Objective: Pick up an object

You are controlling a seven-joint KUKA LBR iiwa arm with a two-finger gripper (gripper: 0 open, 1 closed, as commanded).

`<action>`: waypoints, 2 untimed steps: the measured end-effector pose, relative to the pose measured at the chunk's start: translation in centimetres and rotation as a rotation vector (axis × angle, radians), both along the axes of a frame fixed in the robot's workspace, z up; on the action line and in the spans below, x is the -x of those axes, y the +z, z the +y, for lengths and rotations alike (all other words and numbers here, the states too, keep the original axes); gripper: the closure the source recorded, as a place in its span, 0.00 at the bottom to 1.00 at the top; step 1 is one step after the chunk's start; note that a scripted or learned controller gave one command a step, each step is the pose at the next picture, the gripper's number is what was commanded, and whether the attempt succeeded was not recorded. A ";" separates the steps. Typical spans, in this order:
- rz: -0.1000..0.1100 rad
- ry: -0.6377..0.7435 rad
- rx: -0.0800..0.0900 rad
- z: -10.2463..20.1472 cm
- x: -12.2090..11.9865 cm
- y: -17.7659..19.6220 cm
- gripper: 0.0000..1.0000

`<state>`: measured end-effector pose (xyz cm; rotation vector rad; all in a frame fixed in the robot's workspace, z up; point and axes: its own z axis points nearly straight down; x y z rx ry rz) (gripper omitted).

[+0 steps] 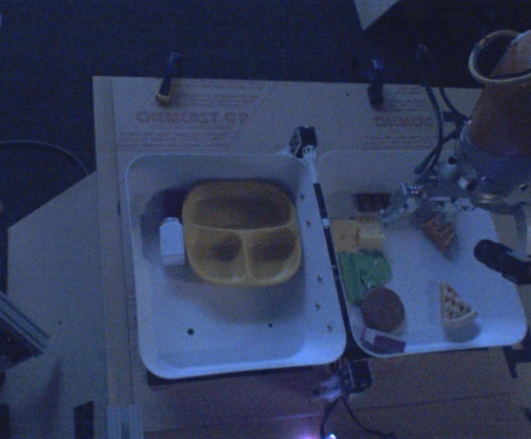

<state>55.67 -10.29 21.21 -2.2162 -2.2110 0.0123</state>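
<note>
The light is dim and bluish. Nearest the camera, along the front of the right bin (507,323), a small purple piece (386,342) lies at the front rim, with a round brown patty (383,308) just behind it. To the right of the patty sits a pizza slice (455,305), pale with an orange top. Behind the patty a green leafy piece (365,273) lies against the bin's left wall, and behind that a yellow block (356,235) that looks like cheese. A dark item (371,201) sits near the back of the bin, too dim to make out.

In the left bin (228,346) a yellow tray (241,232) with three compartments rests toward the back, and a small white bottle (172,241) stands touching its left edge. The front half of this bin's floor is bare white.

Further back in the right bin, an orange ridged piece (440,234) lies right of the cheese block. The gripper (420,201) hangs over it, low in the bin, just behind and left of that piece; whether it touches it cannot be told. The arm (512,108) comes in from the right, its orange band visible above the grey wrist. The tool's state cannot be told in this light, and nothing is seen held.

Beyond the bins, the board (247,108) carries faint red print and two clamps (167,79) on its far edge.
</note>
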 end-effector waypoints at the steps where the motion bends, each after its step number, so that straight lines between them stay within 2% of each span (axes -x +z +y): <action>1: -0.013 0.002 0.002 0.0 -0.3 0.7 0.00; 2: -0.005 0.002 0.000 0.9 0.3 -4.5 0.00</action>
